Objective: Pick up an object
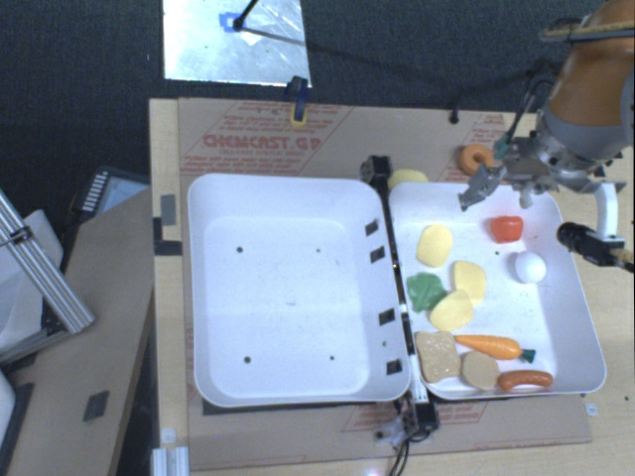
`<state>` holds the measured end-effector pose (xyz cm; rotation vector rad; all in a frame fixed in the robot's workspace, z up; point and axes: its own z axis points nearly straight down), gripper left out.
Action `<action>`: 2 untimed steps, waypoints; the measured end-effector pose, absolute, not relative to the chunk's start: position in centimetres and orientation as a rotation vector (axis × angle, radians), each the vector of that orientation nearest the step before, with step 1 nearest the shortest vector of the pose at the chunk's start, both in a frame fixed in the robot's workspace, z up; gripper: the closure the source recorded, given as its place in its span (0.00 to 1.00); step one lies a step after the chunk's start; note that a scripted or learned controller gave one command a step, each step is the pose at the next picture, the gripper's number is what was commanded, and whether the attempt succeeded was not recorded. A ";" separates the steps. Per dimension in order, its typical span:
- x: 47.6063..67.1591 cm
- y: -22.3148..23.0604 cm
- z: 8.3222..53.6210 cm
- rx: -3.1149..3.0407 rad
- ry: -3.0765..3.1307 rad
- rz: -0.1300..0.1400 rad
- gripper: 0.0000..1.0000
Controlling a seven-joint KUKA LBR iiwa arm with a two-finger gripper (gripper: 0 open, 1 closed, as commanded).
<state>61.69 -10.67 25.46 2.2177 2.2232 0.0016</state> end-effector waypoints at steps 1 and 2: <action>60.7 -16.8 23.1 2.223 2.217 -0.002 0.00; 58.2 -20.5 7.9 2.228 2.227 0.004 0.00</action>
